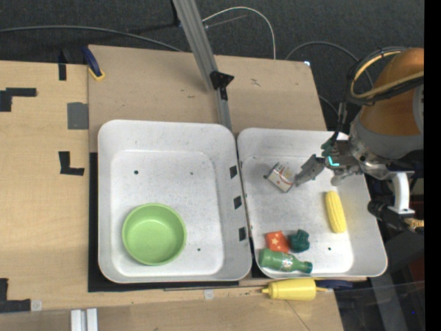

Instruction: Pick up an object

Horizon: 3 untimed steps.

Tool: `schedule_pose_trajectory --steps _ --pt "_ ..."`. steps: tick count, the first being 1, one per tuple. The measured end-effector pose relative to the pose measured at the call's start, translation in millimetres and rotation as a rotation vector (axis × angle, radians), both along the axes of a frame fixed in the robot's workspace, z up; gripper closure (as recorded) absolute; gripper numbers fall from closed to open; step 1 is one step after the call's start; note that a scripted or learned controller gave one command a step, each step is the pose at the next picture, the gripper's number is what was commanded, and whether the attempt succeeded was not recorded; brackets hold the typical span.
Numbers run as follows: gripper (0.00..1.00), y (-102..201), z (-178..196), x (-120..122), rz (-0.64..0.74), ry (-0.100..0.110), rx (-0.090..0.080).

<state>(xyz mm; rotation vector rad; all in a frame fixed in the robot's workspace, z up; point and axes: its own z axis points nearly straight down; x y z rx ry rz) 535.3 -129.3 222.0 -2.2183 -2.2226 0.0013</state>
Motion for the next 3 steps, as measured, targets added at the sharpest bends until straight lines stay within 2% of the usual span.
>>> schedule_pose_trajectory --steps 2,3 --pt "0.0 -8.1 -120.4 -2.3 -0.002 0.006 0.0" --pt "0.0 -7.9 -132.9 -2.2 -0.001 -0.001 -0.002"
